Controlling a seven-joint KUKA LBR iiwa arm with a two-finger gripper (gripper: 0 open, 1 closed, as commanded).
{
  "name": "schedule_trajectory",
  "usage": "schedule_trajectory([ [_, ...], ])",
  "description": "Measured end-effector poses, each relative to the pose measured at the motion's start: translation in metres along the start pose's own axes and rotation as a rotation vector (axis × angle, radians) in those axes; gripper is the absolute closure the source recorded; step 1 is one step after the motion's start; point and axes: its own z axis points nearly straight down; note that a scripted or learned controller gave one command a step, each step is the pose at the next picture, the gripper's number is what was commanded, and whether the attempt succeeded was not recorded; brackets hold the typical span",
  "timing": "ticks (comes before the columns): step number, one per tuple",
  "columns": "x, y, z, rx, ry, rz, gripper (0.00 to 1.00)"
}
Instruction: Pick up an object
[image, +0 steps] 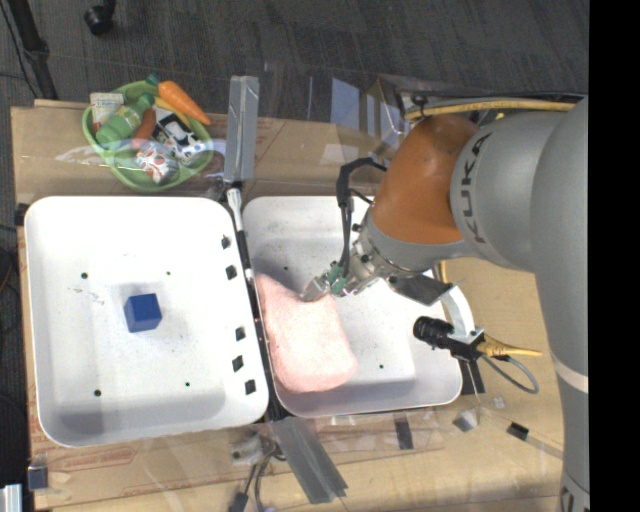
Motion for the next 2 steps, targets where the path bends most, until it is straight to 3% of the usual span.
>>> schedule_trajectory([
  [1,0.000,0.001,-0.009,0.002,0.001,-0.007,1.00],
  [2,0.000,0.058,-0.039,-0.001,-0.001,0.132,1.00],
])
